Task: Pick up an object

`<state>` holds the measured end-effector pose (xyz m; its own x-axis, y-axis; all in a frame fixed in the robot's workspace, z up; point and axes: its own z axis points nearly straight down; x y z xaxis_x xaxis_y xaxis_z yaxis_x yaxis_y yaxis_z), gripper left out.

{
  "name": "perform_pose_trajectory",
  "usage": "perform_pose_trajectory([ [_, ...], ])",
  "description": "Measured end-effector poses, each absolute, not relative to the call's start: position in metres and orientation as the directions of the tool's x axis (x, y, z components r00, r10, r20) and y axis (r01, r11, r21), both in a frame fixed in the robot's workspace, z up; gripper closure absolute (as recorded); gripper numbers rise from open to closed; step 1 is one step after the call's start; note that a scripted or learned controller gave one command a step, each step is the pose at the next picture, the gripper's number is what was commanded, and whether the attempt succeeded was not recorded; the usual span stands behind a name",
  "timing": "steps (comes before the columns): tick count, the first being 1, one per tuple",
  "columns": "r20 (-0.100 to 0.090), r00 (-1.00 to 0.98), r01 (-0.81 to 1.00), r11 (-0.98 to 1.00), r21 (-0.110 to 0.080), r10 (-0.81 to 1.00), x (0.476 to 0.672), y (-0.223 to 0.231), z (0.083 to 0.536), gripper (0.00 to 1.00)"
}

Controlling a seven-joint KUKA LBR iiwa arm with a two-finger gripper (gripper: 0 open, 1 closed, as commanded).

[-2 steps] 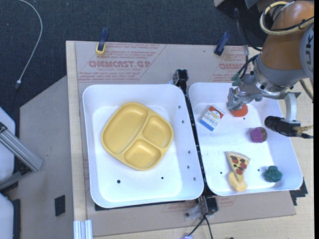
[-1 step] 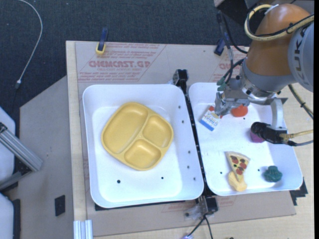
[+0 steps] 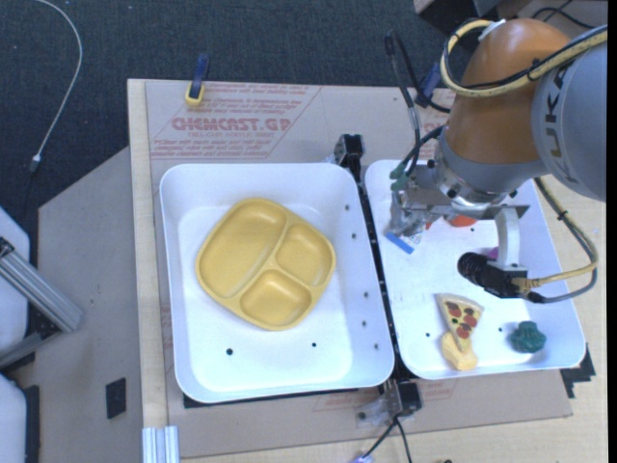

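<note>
My gripper [image 3: 409, 216] hangs low over the upper left part of the right bin [image 3: 424, 350], under the orange wrist band. A small blue and white object [image 3: 401, 241] lies right at its tip; whether it is held is not visible. A bit of red object [image 3: 464, 222] peeks out just right of the gripper, mostly hidden by the arm. A toy pizza slice [image 3: 459, 327] lies near the bin's front. A dark green lump [image 3: 527, 337] sits at the front right corner.
The left bin [image 3: 193, 355] holds a yellow divided plate [image 3: 266, 262]. A black fitting with a yellow cable [image 3: 494, 275] hangs off the arm above the right bin. A clamp [image 3: 348, 148] sits at the back between the bins. Cardboard lies under both.
</note>
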<state>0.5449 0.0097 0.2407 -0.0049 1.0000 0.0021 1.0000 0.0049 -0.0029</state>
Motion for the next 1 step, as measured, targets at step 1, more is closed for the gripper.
perform_pose_trajectory([
  [1,0.001,-0.004,1.000,0.004,-0.004,1.000,0.5287,0.0562,0.2258,1.00],
])
